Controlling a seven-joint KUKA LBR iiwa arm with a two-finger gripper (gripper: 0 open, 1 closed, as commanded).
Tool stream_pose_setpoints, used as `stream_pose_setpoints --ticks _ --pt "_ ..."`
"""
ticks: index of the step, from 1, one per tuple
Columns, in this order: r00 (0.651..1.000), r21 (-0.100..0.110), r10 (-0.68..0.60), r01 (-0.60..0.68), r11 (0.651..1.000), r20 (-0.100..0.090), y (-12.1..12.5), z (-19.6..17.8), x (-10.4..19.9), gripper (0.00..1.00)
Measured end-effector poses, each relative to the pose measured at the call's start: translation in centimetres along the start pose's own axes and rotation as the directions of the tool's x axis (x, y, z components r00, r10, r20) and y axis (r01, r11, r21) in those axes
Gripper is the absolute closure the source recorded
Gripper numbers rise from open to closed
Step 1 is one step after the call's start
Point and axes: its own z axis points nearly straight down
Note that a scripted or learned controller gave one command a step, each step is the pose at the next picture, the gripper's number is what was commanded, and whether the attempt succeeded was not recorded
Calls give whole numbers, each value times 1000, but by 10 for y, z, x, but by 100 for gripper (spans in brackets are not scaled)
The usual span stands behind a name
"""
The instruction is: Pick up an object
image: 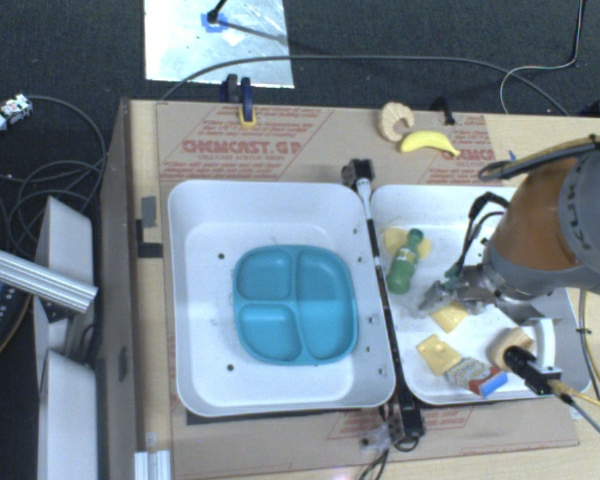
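Where the right bin (400,383) lies, the gripper (442,296) seemingly touches a yellow block (450,317).

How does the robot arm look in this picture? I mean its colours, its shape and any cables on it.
The arm is thick and rounded, with grey segments and a broad orange band above the wrist. Black cables loop along its side toward the wrist. The gripper at its end is small, dark grey and metallic. No markings or labels can be made out on it.
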Motion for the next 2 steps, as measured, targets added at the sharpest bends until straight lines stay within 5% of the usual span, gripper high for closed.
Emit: stream_pose_setpoints --ticks 1,2 --pt "1000 -15 -3 3 1000 1 5 -16 0 100" --pt "1000 -2 -2 2 1000 0 70 3 32 100"
